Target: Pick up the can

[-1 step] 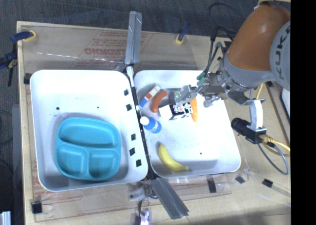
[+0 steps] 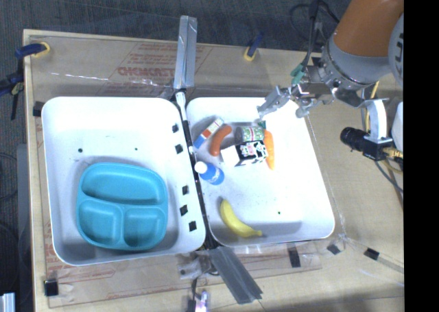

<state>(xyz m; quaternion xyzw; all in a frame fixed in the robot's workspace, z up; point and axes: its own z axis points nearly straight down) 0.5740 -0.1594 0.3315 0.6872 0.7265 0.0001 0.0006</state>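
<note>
The can (image 2: 250, 144) lay in the right bin (image 2: 312, 187), in the upper middle of the floor, dark-labelled and wedged in a small cluster: a carrot (image 2: 269, 149) touched its right side, a sausage (image 2: 219, 138) lay just to its left, and a tube (image 2: 208, 133) and a bottle (image 2: 209, 171) sat nearer the divider. A banana (image 2: 238, 221) lay apart toward the near wall. The left bin (image 2: 62, 115) held a blue tray (image 2: 123, 206).

The tool (image 2: 273, 103) hung above the bin's far rim, just up and right of the can, its fingers parted and holding nothing. So the pick looked not yet begun; the descent, grip and lift were all left.

Room was tight. The carrot and sausage crowded both flanks of the can, so the fingers would likely nudge them. The bin's right half was open floor, and the far wall stood close behind the can.
</note>
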